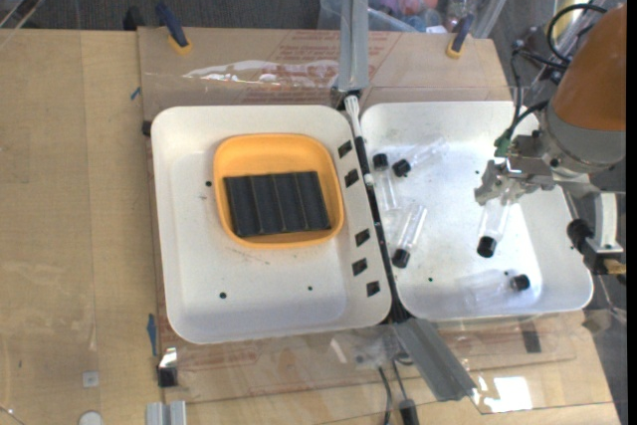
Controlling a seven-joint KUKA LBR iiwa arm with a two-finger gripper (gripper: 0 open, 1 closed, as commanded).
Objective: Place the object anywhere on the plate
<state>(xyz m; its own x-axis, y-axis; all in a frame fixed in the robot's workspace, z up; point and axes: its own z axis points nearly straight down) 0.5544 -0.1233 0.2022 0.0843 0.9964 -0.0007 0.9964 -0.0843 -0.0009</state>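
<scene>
Your object, a clear vial with a black cap (pixel 491 232), hangs tilted over the right bin (pixel 557 299), upper end up at the gripper (pixel 498 192). It looks pinched between the fingers, pressed together on its top, but the view is small, so treat that as probable. The orange plate (pixel 227 159) sits in the left bin (pixel 179 244), well apart, with a dark ridged block (pixel 277 203) on it. Pick looks done; transfer across the divider and release remain. Other vials (pixel 408 229) lie loose in the right bin.
</scene>
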